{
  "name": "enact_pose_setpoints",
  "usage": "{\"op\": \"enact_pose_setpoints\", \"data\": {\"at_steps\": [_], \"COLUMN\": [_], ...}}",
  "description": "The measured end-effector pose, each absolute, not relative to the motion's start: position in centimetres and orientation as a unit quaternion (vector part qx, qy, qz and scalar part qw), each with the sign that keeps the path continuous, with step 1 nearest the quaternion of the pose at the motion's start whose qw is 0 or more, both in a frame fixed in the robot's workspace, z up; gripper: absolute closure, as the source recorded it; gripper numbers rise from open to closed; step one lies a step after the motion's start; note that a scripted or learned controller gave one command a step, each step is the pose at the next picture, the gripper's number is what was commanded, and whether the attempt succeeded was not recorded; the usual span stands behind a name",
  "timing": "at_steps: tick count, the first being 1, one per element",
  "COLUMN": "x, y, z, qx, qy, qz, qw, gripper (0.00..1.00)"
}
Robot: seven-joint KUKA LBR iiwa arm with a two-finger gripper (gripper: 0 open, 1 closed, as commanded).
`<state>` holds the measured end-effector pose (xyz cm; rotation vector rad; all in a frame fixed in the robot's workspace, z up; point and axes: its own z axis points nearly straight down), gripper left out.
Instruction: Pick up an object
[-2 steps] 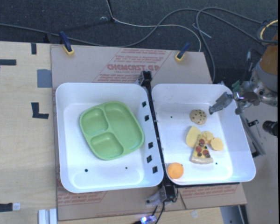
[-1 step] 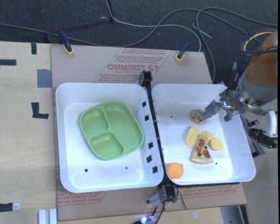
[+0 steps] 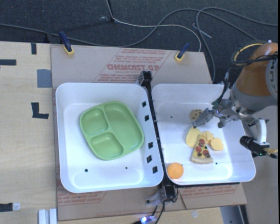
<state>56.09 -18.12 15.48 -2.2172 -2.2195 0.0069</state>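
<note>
Two shallow white bins sit side by side on a cardboard sheet (image 3: 130,62) laid over the bench. The left bin (image 3: 65,125) holds a green plate (image 3: 111,129) with three compartments, lying flat near the middle. The right bin (image 3: 177,94) holds a small cluster of toy food.

My arm (image 3: 254,85), grey with an orange band, reaches in from the right over the right bin's far right side. My gripper (image 3: 213,117) hangs low over that bin, its fingers spread apart with nothing between them.

Just below my gripper lies a pizza slice (image 3: 202,150), pointing up toward it. A pale yellow piece (image 3: 192,136) touches the slice's upper left, and a smaller yellow piece (image 3: 217,144) sits at its right. A tan cookie (image 3: 195,114) lies just beside my left fingertip. An orange (image 3: 175,170) rests apart from these, in the bin's near left corner.
</note>
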Motion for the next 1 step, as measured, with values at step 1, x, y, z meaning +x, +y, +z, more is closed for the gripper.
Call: {"op": "enact_pose_setpoints", "data": {"at_steps": [1], "x": [56.81], "y": [-18.61], "z": [10.28], "qx": [-0.707], "qy": [-0.707], "qz": [0.0020], "qw": [0.002], "gripper": [0.00]}}
